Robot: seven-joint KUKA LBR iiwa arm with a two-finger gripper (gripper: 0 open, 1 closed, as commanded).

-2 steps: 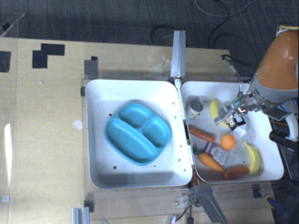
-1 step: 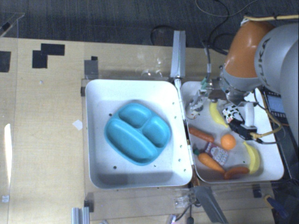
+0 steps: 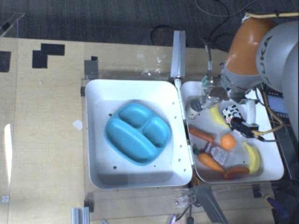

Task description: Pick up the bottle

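Note:
The bottle (image 3: 216, 153) is small, with a dark red top and a pale label. It lies flat in the lower middle of the right bin (image 3: 275, 169), between two orange carrots. My gripper (image 3: 206, 98) hangs over the far left corner of that bin, well above and behind the bottle and apart from it. The grey wrist with its orange band (image 3: 245, 45) reaches in from the upper right and hides part of the bin's back edge.
Around the bottle lie a long carrot (image 3: 201, 134), a stubby carrot (image 3: 210, 162), an orange (image 3: 228, 142), a red sausage (image 3: 236, 172) and two bananas (image 3: 252, 157). A black-and-white toy (image 3: 231, 111) sits under the wrist. The left bin (image 3: 93, 139) holds a blue divided plate (image 3: 138, 132).

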